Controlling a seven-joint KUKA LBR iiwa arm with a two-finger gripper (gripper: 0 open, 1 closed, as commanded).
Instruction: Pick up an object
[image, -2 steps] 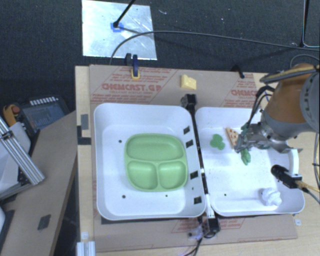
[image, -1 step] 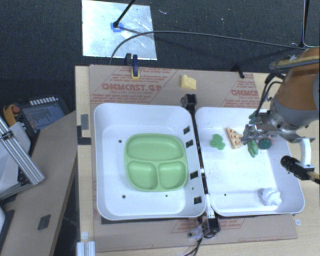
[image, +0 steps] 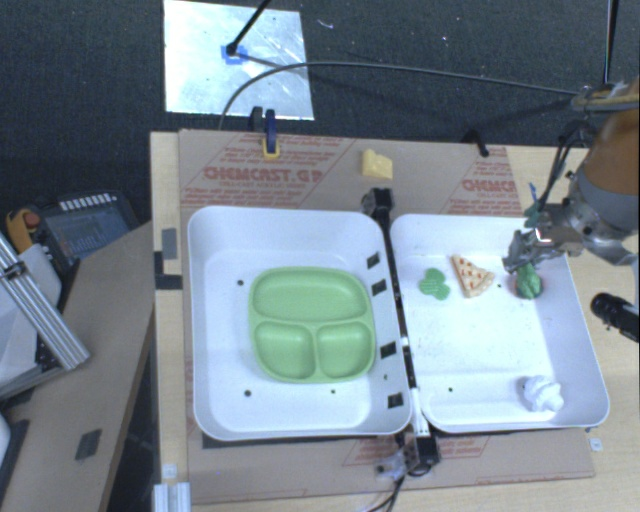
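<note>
The right bin (image: 500, 395) holds a small green leafy piece (image: 434, 283), a pizza-slice toy (image: 471, 274), a green rounded object (image: 528, 284) and a crumpled white object (image: 541, 393). My gripper (image: 524, 255) hangs at the bin's far right, directly over the green rounded object and touching or nearly touching its top. The arm's grey body and orange band come in from the right edge above it.
The left bin (image: 215, 300) holds a green divided plate (image: 308, 325). A yellow block (image: 377, 164) and a yellow clamp (image: 270, 135) lie on the board behind the bins. A black divider strip (image: 392, 310) runs between the bins.
</note>
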